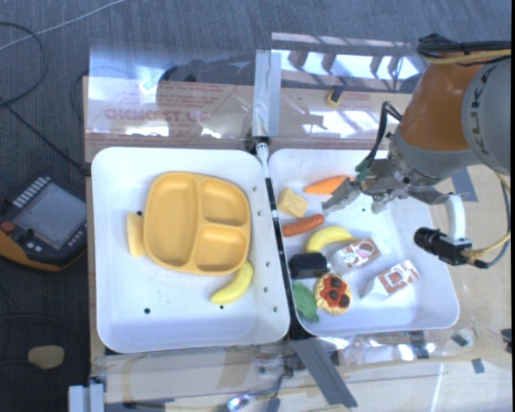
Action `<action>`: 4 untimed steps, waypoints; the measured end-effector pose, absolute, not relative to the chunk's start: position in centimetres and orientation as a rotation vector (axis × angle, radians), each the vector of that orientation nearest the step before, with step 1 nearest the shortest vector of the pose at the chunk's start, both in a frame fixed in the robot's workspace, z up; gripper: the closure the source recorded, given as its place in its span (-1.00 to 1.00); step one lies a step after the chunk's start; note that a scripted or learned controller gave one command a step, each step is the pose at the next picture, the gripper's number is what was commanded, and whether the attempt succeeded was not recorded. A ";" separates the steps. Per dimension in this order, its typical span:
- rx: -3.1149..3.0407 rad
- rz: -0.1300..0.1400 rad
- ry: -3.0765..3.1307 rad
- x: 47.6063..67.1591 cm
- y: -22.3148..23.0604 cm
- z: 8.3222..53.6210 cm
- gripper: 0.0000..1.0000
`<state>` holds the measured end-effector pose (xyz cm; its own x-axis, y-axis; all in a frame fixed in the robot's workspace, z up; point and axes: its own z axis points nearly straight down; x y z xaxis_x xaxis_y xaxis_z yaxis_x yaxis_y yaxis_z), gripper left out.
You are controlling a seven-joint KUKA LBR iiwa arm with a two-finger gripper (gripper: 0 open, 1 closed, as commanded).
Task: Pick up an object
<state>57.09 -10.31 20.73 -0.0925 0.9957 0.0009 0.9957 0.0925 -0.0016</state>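
Two shallow white plastic bins sit side by side on the bench: the left bin (112,316) and the right bin (429,316), touching along a shared central wall. The grey arm with the orange band (446,110) reaches in from the right and hangs over the upper part of the right bin. Its two-finger gripper (348,191) points toward the bin's centre, its metal fingers spread apart with nothing between them, the tips just beside the orange carrot (326,184). The left bin holds a yellow plastic compartment tray (197,221), with a pale yellow flat piece (135,234) at its left edge and a yellow banana (233,286) touching its lower right corner. The right bin holds the candidate objects: a pale yellow cheese wedge (293,202), a red-orange sausage (302,225), a second yellow banana (328,238), a small white printed carton (357,252), a black block (307,265), a white and red milk carton (396,277), a round pizza-like toy (333,293), and a green leaf piece (305,303).
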 end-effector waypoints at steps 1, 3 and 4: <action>-2.023 -0.009 -2.420 61.3 -10.8 9.0 -1.00; -2.177 0.004 -2.269 66.9 -5.9 23.5 1.00; -2.080 0.005 -2.356 57.5 -10.5 23.8 1.00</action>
<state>57.45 -10.52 23.83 -0.1238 0.9923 -0.0027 0.9923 0.1238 -0.0016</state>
